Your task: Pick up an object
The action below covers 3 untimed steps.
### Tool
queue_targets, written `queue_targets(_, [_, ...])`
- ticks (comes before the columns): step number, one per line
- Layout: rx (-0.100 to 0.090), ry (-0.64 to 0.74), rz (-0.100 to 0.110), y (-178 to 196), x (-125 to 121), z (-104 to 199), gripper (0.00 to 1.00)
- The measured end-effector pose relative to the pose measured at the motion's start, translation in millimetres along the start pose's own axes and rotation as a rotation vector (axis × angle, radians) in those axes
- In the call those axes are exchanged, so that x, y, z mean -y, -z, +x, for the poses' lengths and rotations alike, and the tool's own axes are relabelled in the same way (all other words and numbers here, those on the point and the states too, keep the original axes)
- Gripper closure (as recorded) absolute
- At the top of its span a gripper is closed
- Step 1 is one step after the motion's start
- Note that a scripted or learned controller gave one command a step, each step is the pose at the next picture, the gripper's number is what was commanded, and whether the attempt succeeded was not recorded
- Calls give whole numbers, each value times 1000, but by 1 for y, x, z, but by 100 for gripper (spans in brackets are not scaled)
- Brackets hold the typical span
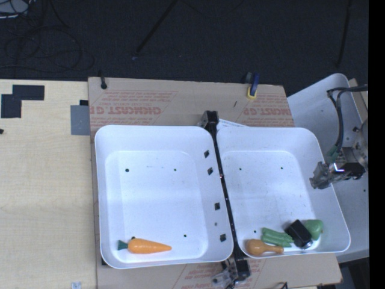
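Observation:
An orange carrot point(148, 246) with a green top lies along the near wall of the left bin point(108, 161). In the right bin's point(271, 140) near right corner a small heap gathers: a tan pear-shaped piece point(263, 248), a green pod point(277, 238), a black block point(299, 233) and a green lump point(313, 226). My gripper point(322, 178) hangs at the right bin's right rim, above and apart from that heap, with nothing seen in it.
A black divider with clips point(218, 185) runs between the two bins. Both bins rest on a cardboard sheet point(180, 104) on the wooden bench. Cables point(340, 119) loop beside the arm at the right. A blue and yellow clamp point(253, 85) sits at the cardboard's far edge.

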State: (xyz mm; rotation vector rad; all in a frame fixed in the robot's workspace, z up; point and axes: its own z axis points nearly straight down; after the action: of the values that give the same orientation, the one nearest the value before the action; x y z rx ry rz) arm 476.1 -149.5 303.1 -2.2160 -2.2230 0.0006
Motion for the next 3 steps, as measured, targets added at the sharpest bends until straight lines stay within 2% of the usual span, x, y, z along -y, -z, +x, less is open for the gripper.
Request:
queue_targets(1, [-1, 0, 2, 0, 0, 30, 100])
queue_targets(2, [-1, 1, 3, 4, 0, 77, 100])
queue_targets(3, [4, -6, -5, 56, 0, 28, 100])
